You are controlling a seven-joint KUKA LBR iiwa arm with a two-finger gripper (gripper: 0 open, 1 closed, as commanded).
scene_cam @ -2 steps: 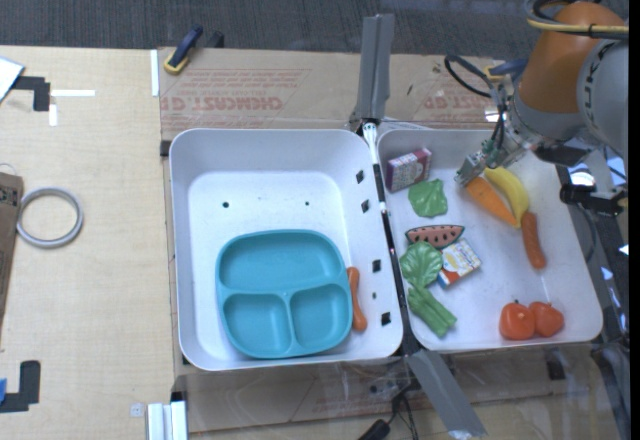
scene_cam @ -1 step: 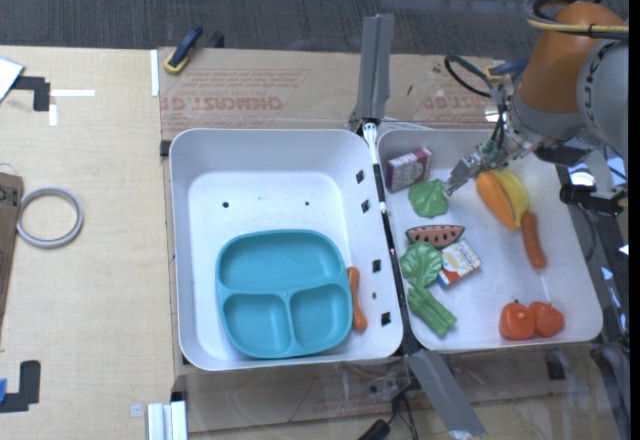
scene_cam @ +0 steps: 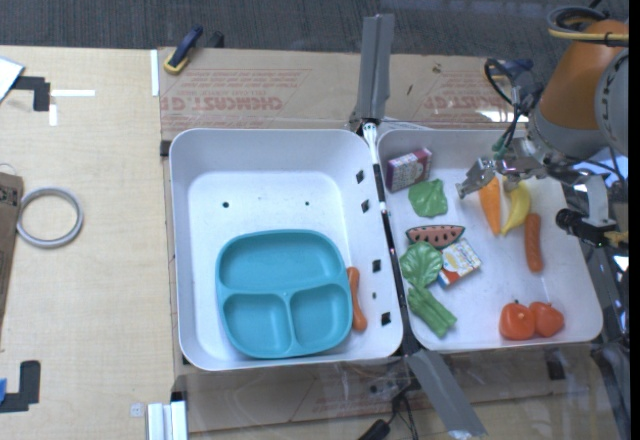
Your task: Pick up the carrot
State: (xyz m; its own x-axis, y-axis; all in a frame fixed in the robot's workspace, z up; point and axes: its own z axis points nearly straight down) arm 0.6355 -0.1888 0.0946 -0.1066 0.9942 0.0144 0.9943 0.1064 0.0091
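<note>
Nearest us at the front of the bench, a teal divided plate (scene_cam: pixel 283 293) fills much of the left bin (scene_cam: pixel 190 228), while two red tomatoes (scene_cam: pixel 530 320) and a green vegetable piece (scene_cam: pixel 432 311) sit along the near side of the right bin (scene_cam: pixel 575 303). Farther back in that right bin, the gripper (scene_cam: pixel 482 176) hangs at the top end of the tapered orange piece we take to be the carrot (scene_cam: pixel 490 206), which lies touching a yellow banana (scene_cam: pixel 516 208) on its right. We cannot tell from this slanted view whether the gripper is apart or clamped on anything, nor whether the carrot is in its grasp at all. The crowding is the main risk as we judge it: with the banana pressed against the carrot, a closing grasp could catch both or nudge the carrot sideways and out. A grip taken only at the carrot's end could let it swing or slip on the lift. We also note two lookalikes, an orange-red stick (scene_cam: pixel 533 241) just beside the banana and another orange stick (scene_cam: pixel 354 300) wedged between the plate and the left bin's wall, either of which could be mistaken for the target. A green leaf (scene_cam: pixel 428 197) and a watermelon slice (scene_cam: pixel 435 234) lie well apart from the grasp.
</note>
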